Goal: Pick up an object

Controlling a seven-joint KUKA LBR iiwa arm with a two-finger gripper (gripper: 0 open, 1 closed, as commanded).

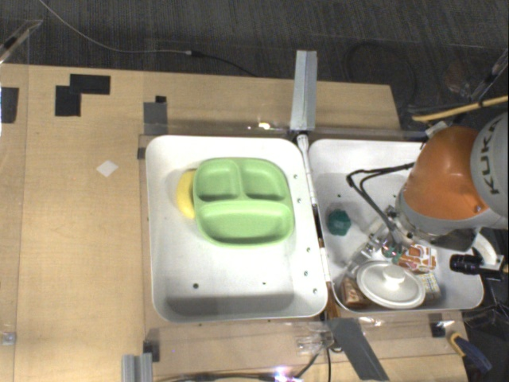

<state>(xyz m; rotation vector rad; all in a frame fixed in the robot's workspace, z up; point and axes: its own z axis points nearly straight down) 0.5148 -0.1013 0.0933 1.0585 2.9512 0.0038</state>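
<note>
— Where are you?

— My gripper [383,243] is low over the right bin [334,165], near its front, with my grey arm and its orange band [444,183] slanting in from the right above it.

— Are your jaws wide or narrow?

— I cannot tell; the wrist and cables crowd that spot from above.

— What lies around you?

— A white round dish [390,286] sits just in front of me, a printed packet [417,257] just beside it, and a small teal object [339,222] sits apart to my left on the bin floor.

— And the left bin [231,293]?

— It bears a green divided plate [242,200], upright, with a yellow object [184,195] peeking from under its left edge.
</note>
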